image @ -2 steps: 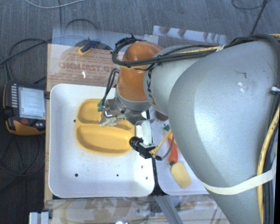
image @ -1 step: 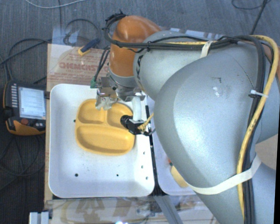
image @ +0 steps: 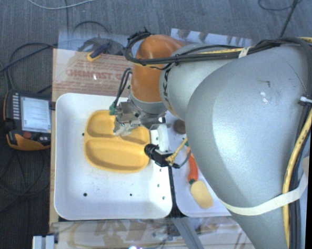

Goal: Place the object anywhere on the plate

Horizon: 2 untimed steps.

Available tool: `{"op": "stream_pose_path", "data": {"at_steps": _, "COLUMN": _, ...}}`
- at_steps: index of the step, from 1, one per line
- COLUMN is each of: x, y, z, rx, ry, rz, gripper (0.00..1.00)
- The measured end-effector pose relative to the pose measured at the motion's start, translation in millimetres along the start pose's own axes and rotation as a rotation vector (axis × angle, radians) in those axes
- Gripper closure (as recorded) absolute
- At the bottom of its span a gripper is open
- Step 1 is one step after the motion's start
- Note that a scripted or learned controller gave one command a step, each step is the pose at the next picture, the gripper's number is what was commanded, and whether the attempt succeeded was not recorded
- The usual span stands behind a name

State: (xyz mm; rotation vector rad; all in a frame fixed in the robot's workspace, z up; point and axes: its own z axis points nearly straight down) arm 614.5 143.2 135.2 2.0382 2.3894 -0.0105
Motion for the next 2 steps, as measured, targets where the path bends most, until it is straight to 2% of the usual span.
{"op": "stream_pose_path", "data": {"at_steps": 1, "x": -19.5, "y": -34.2, "z": 10.2, "rx": 0.0, "ry": 0.002, "rz": -0.018, "gripper": 1.0}}
{"op": "stream_pose_path", "data": {"at_steps": 2, "x": 37.1, "y": -50.5, "z": 8.2, "rx": 0.001, "ry": 0.005, "rz": 0.041, "gripper": 1.0}}
